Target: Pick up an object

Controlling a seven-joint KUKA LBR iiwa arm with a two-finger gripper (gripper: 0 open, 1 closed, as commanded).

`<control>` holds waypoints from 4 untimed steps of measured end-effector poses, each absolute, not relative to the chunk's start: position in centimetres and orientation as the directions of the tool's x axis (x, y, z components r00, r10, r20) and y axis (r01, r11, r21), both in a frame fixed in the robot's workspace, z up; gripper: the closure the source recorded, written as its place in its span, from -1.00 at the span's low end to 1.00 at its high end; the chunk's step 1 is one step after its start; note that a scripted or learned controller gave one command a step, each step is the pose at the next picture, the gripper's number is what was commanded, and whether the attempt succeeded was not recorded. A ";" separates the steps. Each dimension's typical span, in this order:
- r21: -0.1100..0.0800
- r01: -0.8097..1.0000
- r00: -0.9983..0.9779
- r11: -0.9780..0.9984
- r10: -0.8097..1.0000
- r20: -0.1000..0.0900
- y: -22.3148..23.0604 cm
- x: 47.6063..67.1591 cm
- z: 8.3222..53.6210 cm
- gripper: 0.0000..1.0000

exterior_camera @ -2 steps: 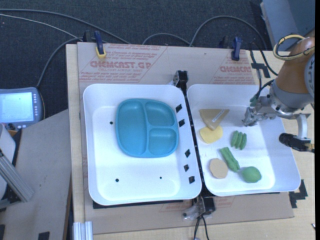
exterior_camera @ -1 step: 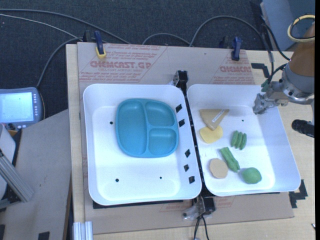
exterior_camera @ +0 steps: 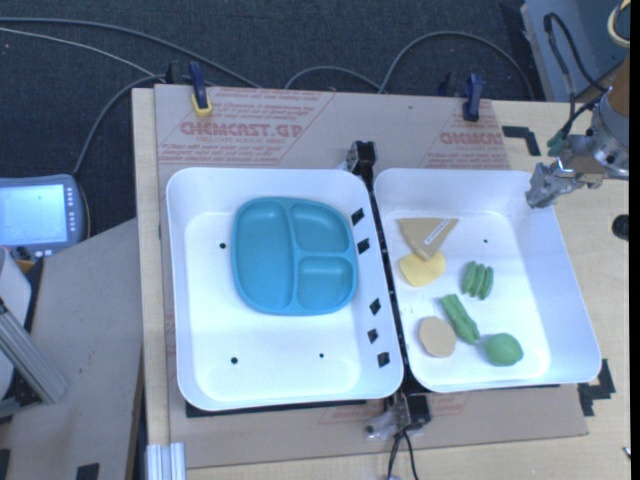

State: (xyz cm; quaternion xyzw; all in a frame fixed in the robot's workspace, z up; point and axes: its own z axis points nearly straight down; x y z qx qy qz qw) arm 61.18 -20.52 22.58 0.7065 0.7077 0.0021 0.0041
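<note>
The right bin (exterior_camera: 560,268) holds several small play-food items: a tan wedge (exterior_camera: 428,232), a yellow piece (exterior_camera: 422,268), a green ridged piece (exterior_camera: 478,280), a long green pod (exterior_camera: 459,317), a round tan disc (exterior_camera: 436,337) and a green ball (exterior_camera: 503,349). My gripper (exterior_camera: 546,185) hangs at the far right, over the bin's upper right rim, apart from all of the items. Nothing shows between its fingers.
A blue divided plate (exterior_camera: 295,256) lies in the left bin (exterior_camera: 200,298). A black divider with clips (exterior_camera: 370,258) runs between the bins. Two clamps (exterior_camera: 200,96) hold the cardboard at the back. A small screen (exterior_camera: 38,213) stands at the left.
</note>
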 end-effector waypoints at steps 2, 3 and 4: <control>-0.001 1.000 -0.006 0.006 1.000 0.003 -14.6 60.9 25.9 1.00; -0.002 1.000 -0.006 0.006 1.000 0.003 -9.2 60.6 26.6 1.00; -0.003 1.000 -0.007 0.007 1.000 0.003 -3.4 59.6 26.6 1.00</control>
